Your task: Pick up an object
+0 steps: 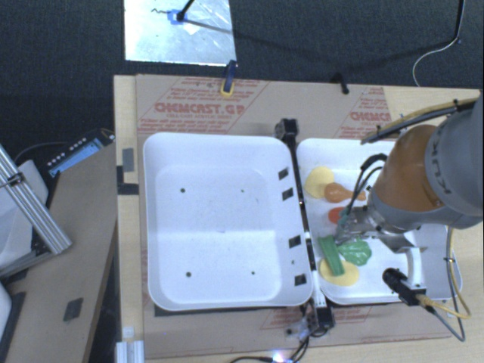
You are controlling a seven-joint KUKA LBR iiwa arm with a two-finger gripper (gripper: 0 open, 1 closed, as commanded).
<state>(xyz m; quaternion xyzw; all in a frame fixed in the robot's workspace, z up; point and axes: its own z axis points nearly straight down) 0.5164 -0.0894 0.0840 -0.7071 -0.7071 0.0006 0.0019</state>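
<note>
Gripper (349,228), finger state not discernible, sits low in the right bin (355,146) directly over the green object (354,251), whose stick-like part runs diagonally toward the bin's near-left corner, yellow piece (340,274) just beyond.

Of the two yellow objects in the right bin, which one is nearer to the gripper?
The lower yellow object, at the bin's front edge beside the green pieces. The gripper hangs just above it, while the other yellow object lies farther back, past the orange ones.
</note>
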